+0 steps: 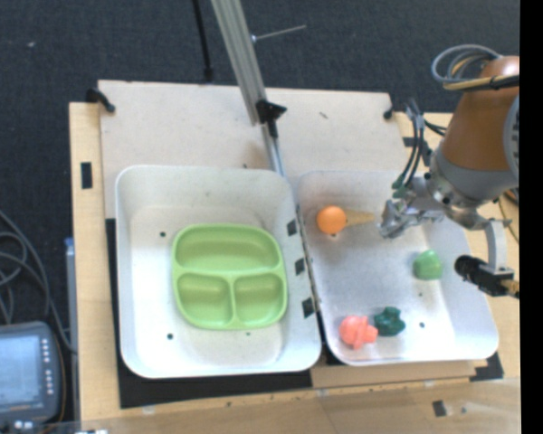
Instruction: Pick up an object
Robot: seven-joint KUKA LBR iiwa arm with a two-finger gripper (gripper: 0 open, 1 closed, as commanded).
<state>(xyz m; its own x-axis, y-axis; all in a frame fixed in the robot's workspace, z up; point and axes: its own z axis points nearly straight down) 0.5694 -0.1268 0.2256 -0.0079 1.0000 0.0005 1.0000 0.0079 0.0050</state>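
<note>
In the right bin [462, 328] lie an orange ball with a tan stick [333, 220] near the back left, a light green lump [427, 266] at the right, a dark green toy [388, 321] and a pink-orange toy [357, 331] at the front. My gripper [395, 221] hangs over the back of this bin, just right of the orange ball's stick and above the light green lump. Nothing shows between its fingers.
The left bin [136, 242] holds a green three-compartment plate [228, 275]. A slanted metal pole [244, 57] rises from between the bins at the back. The bench edge runs along the front.
</note>
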